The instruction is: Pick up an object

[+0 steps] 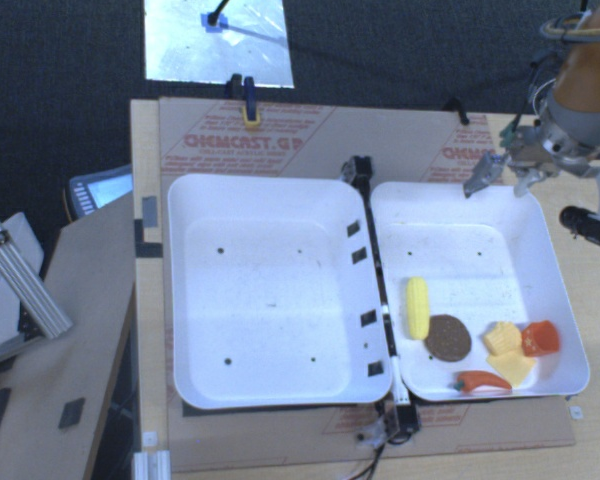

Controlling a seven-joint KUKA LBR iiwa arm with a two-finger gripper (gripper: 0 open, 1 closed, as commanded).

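Camera view: metal fingers point(502, 178) spread apart above glossy right bin point(450, 238) holding ridged yellow corn point(417, 307).

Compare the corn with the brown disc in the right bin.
The corn is yellow, long and narrow, lying with its length running up the view; the disc is dark brown, round and flat. The corn sits nearer the bins' divider, the disc just to its right and lower. Both lie in the right bin, almost touching.
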